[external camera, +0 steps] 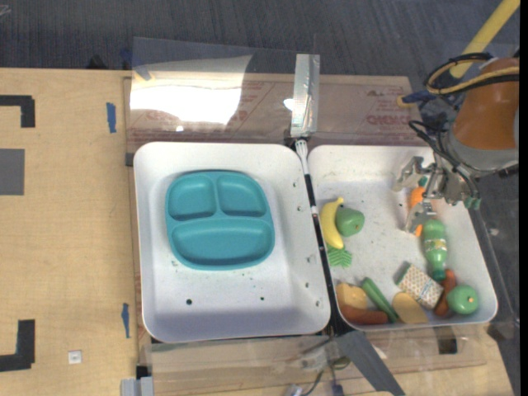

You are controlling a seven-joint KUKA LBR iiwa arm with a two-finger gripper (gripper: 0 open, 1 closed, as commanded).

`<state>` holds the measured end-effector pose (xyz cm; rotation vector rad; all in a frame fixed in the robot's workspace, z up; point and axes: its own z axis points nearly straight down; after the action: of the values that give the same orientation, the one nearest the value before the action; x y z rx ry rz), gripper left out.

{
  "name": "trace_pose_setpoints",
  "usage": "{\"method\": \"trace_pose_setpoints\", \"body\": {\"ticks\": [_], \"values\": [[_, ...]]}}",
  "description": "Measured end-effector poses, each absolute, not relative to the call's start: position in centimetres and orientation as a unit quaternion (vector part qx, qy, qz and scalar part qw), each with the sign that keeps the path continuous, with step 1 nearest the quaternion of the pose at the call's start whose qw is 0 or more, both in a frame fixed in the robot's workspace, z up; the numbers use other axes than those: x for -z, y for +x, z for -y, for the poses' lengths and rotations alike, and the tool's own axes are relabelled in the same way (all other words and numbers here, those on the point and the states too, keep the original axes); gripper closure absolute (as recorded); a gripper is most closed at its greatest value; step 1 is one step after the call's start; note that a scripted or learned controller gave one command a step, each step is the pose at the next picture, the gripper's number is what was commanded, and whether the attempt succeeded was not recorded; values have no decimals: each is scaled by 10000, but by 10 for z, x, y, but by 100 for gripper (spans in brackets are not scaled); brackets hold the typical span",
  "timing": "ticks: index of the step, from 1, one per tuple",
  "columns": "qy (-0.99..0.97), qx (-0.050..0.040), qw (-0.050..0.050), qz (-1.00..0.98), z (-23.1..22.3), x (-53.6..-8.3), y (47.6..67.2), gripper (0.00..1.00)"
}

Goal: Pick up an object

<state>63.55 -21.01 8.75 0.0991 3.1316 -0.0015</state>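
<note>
The right bin (375, 167) holds several toy foods. A yellow banana (332, 223) and a green pear (351, 221) lie by its left wall. Along the front edge lie a potato (351, 294), a dark green cucumber (379, 297), a bread piece (408, 307), a patterned packet (419, 285) and a green apple (464, 300). My gripper (424, 195) hangs low over the bin's right side, just above a bumpy green vegetable (434, 244). A small orange piece (419, 195) shows at the gripper; whether it is held is unclear.
The left bin (157, 287) bears a teal divided plate (219, 219). A metal divider post (305, 97) stands behind the seam between the bins. The arm's orange band (487, 118) and its cables crowd the right bin's far right corner. A small green ridged piece (341, 258) lies beneath the banana.
</note>
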Motion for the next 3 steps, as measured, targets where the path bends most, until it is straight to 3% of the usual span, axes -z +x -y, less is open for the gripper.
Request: {"method": "trace_pose_setpoints", "body": {"ticks": [1,2,3], "values": [[313,19,114,-9994,210,-102,639,100],[312,17,106,-9995,210,-101,639,0],[329,3,45,-9994,187,-88,623,0]]}}
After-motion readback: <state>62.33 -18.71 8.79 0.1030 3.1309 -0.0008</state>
